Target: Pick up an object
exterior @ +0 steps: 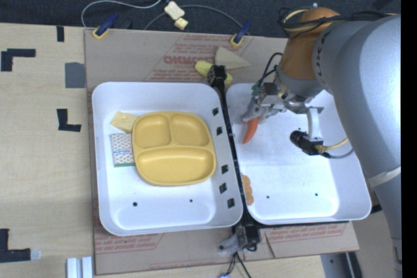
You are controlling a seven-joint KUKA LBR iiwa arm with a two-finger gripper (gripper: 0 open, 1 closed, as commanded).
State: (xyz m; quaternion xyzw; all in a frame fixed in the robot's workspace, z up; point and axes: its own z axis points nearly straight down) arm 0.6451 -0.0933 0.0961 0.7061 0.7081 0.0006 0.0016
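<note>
One carrot hangs at the gripper, not far from slipping.

Nearest me the yellow divided plate [174, 147] fills the left bin [104, 159]; beyond, over the right bin [339, 198], the gripper [260, 110] pinches the orange carrot [249, 131] narrowly by its top end, so I reckon a swing could shake it loose.

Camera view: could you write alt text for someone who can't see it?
A grey robot arm reaches into the right white bin, its gripper just above a small orange carrot-like piece. The left white bin holds a yellow divided plate.
</note>
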